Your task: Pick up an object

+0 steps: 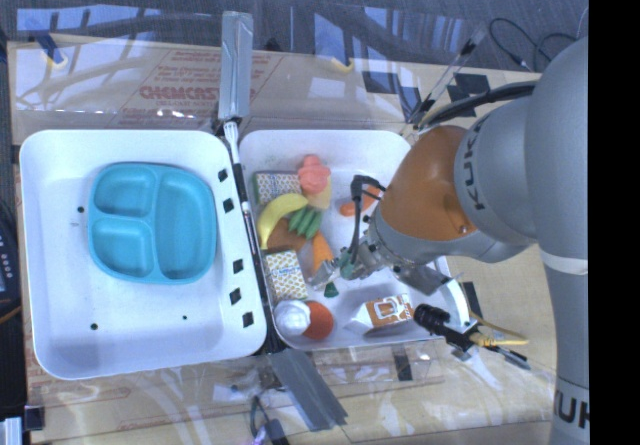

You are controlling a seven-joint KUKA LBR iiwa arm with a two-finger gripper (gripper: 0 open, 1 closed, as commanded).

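The right bin holds a heap of toy food. A yellow banana lies beside a green piece, with an orange carrot just below them. At the top of the heap sits a pink and red piece. A patterned cracker box lies near the divider. A red and white round item rests at the front edge, and a small carton is to its right. My gripper is low in this bin, just right of the carrot, with something small and green at its tip.
A blue divided plate lies in the left bin. A second patterned box sits at the back of the heap, and a small orange piece lies by the wrist. The arm's orange band covers the bin's right side.
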